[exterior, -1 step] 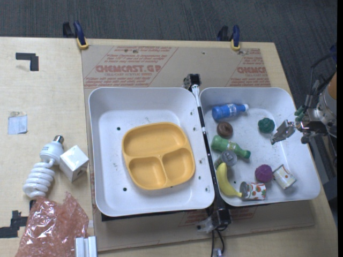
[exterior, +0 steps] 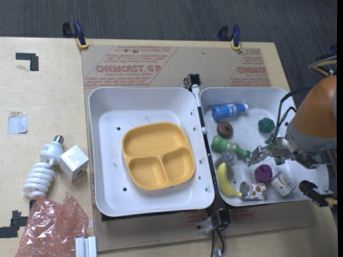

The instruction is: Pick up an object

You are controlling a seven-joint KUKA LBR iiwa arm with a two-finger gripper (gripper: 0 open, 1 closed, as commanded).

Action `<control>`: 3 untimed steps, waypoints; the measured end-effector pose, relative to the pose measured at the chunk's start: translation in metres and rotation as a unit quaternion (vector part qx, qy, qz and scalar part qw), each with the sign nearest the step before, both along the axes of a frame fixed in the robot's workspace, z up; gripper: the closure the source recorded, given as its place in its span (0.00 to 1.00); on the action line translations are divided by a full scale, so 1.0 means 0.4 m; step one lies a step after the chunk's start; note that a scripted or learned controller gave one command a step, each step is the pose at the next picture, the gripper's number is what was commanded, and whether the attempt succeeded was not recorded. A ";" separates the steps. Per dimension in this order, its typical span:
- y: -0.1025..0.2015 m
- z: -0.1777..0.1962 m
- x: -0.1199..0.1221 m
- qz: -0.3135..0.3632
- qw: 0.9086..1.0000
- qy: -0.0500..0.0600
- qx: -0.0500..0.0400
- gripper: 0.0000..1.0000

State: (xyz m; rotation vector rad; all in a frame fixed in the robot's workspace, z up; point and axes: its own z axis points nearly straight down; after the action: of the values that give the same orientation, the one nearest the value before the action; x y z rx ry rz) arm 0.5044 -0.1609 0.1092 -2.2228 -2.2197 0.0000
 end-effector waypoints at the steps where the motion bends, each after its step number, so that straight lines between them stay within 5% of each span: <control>1: -0.001 0.025 0.003 -0.001 1.000 -0.001 0.000 1.00; 2: -0.001 0.025 0.003 0.000 1.000 -0.001 0.000 0.00; 3: 0.130 -0.042 -0.067 0.000 1.000 0.000 0.000 0.00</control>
State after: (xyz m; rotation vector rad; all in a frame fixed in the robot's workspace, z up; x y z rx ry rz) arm 0.4776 -0.1088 0.0923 -2.2224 -2.2204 -0.0003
